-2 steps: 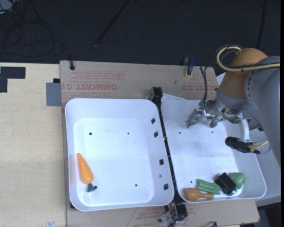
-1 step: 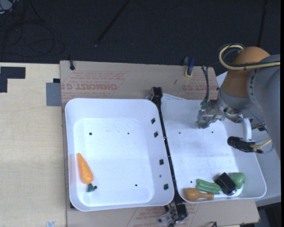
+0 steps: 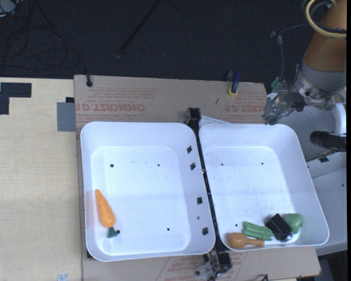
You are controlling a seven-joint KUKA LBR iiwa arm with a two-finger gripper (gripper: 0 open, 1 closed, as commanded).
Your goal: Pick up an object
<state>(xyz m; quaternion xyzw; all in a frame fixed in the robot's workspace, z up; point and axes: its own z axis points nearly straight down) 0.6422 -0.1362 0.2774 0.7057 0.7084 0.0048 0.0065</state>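
Nearest, in the right bin (image 3: 307, 174), lie a pear (image 3: 243, 240), a green vegetable (image 3: 258, 231) and a black block (image 3: 279, 226); a carrot (image 3: 105, 209) rests in the left bin (image 3: 85, 174). The jaws (image 3: 273, 111) (state impossible to tell) hover past the right bin's far corner.

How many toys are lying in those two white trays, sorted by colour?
Orange: 2, a carrot in the left tray and a pear-shaped piece in the right tray
Green: 2, a bean pod and a rounder piece
Black: 1, a block
Total: 5
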